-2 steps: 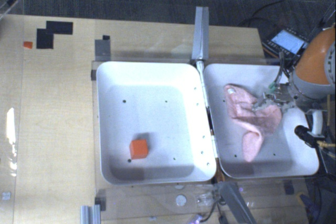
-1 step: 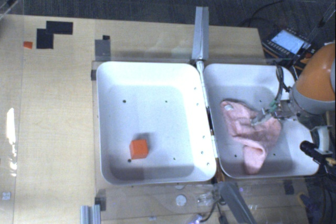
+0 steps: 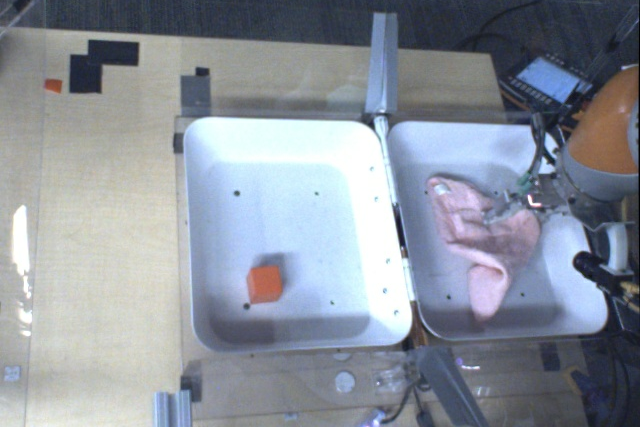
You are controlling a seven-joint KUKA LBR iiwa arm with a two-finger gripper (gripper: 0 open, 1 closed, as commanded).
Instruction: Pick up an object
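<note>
Two shallow white bins side by side on the pale wooden worktop [image 3: 100, 245]. Far left of worktop: black angular marks, small orange tag beside them; no legible writing anywhere. Left bin [image 3: 283, 147]: one orange block [image 3: 265, 284] near the front-left corner. Right bin [image 3: 455, 147]: crumpled pink cloth [image 3: 480, 240], tail trailing toward the front wall. Hand [image 3: 510, 206] low over the cloth's upper right edge; finger spread not readable, grip on cloth not confirmed. Arm with orange band [image 3: 610, 130] at the right edge.
</note>
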